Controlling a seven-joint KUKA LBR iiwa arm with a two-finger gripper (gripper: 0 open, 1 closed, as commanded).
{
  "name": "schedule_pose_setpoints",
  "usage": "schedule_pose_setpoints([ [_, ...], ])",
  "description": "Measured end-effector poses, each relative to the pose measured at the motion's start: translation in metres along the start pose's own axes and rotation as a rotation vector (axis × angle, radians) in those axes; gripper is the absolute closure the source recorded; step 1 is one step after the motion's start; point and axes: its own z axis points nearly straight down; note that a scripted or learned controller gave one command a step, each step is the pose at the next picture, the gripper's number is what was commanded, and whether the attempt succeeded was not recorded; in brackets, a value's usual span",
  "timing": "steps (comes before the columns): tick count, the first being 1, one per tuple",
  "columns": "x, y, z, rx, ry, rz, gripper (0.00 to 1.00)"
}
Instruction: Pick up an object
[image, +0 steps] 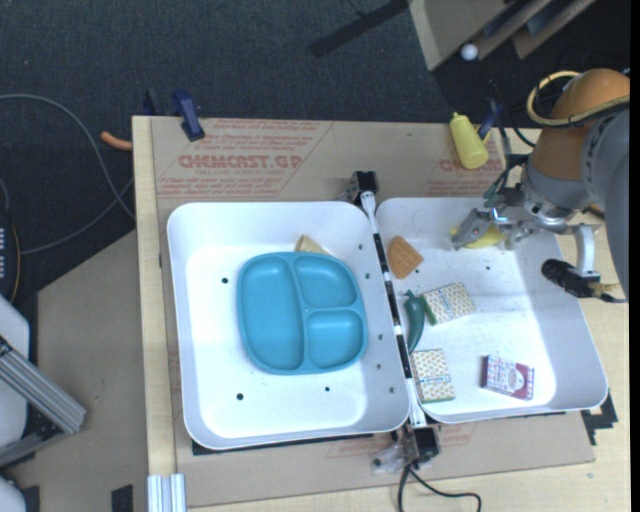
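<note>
A small yellow object (478, 236) lies at the far edge of the right bin (560, 330), and we see it caught between the fingertips of the gripper (484, 228), so we take the fingers as clenched on it. It looks smooth, curved and light, perhaps a toy banana. We judge the grasp made and the lift due next: rise straight up, slowly, keeping clear of the bin wall just beside it.

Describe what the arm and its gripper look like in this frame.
The arm is grey with a rounded orange section above the wrist, circled by a thin yellow cable loop. The gripper is pale metallic grey and compact. A black fitting juts from the arm's side.
</note>
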Motion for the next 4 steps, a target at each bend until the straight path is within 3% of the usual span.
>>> schedule_pose_setpoints([
  [1,0.061,-0.049,0.000,-0.001,0.004,-0.003,0.00],
  [2,0.100,0.001,-0.001,-0.004,0.003,-0.002,0.00],
  [3,0.051,-0.022,0.000,0.000,0.001,0.000,0.00],
  [4,-0.018,0.000,-0.046,-0.006,-0.001,-0.001,0.00],
])
